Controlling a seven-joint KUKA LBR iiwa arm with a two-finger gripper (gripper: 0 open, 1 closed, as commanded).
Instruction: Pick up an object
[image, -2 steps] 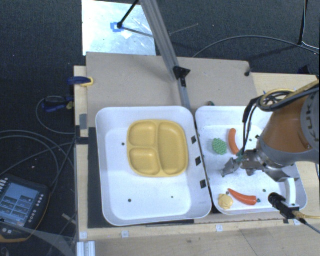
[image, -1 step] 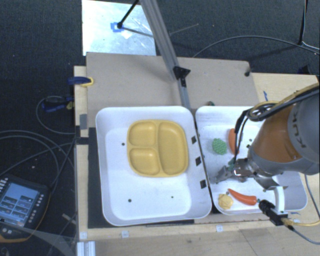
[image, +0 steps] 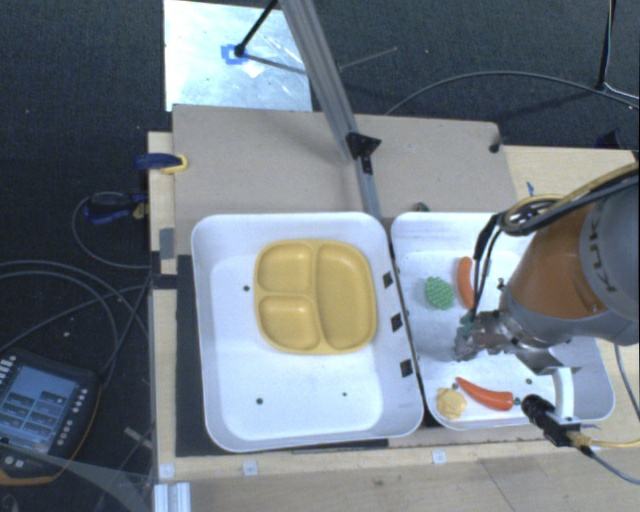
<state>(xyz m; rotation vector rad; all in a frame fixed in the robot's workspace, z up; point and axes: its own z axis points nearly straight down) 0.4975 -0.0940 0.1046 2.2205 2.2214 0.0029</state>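
You are looking down at a slant on a bench (image: 300, 160) that carries two shallow white bins side by side. The left bin (image: 230, 400) holds a yellow divided plate (image: 315, 296) with three compartments, lying flat toward the bin's far half; nothing sits in its compartments.

The right bin (image: 430, 232) holds the small items. A green knobbly piece (image: 437, 292) lies near the bin's middle, and just to its right an orange sausage-shaped piece (image: 465, 282) lies with its length running near to far. Toward the near edge, a second orange-red piece (image: 485, 394) lies at a slant, and a pale yellow lump (image: 451, 403) sits just beside its left end, close to touching it.

The arm (image: 570, 275) comes in from the right, its orange band over the right bin. The gripper (image: 478, 338) hangs low over that bin, between the green piece on its far side and the orange-red piece on its near side, apart from both. Its tip is a dark, blurred cluster here, so you cannot tell whether it is spread or closed, and nothing can be made out in its grasp.

Off the bench at the near left, a handheld control pendant (image: 35, 405) lies on the dark floor among cables.
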